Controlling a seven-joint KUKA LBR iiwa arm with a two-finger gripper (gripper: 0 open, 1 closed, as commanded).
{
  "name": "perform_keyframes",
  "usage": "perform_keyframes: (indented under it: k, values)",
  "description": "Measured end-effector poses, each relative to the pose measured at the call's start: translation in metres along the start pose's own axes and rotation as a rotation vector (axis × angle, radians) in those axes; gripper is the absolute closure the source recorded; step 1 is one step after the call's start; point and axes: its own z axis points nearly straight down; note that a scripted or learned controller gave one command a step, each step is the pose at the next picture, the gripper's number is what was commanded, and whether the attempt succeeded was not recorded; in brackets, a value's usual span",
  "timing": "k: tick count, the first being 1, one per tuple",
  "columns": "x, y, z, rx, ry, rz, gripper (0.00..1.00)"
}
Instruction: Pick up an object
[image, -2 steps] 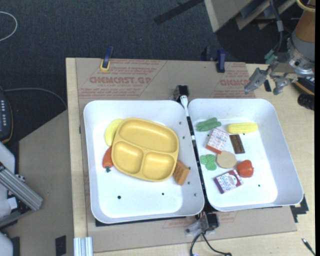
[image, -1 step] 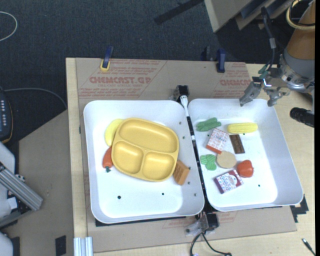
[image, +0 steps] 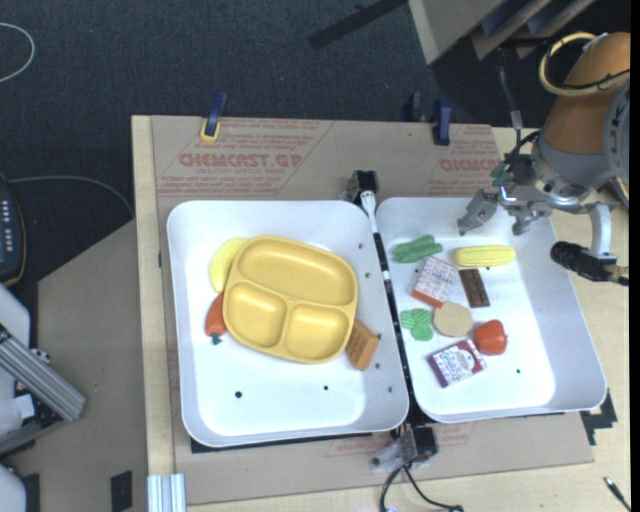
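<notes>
My gripper (image: 496, 225) hangs over the far end of the right bin (image: 570, 330), its two fingers spread open with nothing between them. Just below it in the view lies a yellow corn cob (image: 485, 257). A green pea pod (image: 416, 248), a red-and-white packet (image: 434, 280) and a brown bar (image: 475, 288) lie close by. Nearer the front are a green leafy piece (image: 417, 322), a tan round biscuit (image: 452, 320), a red tomato (image: 490, 337) and a dark red packet (image: 456, 362).
The left bin (image: 200, 390) holds a yellow divided plate (image: 288, 298), a yellow piece (image: 225, 262) and a red-orange pepper (image: 215, 318) at its left, and a brown cracker (image: 362, 346) at its right. The bins' walls meet in the middle.
</notes>
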Motion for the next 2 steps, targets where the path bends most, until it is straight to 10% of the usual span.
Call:
perform_keyframes:
  k: [2]
  values:
    - [-0.004,-0.001,0.074,-0.004,-0.002,0.0,0.0]
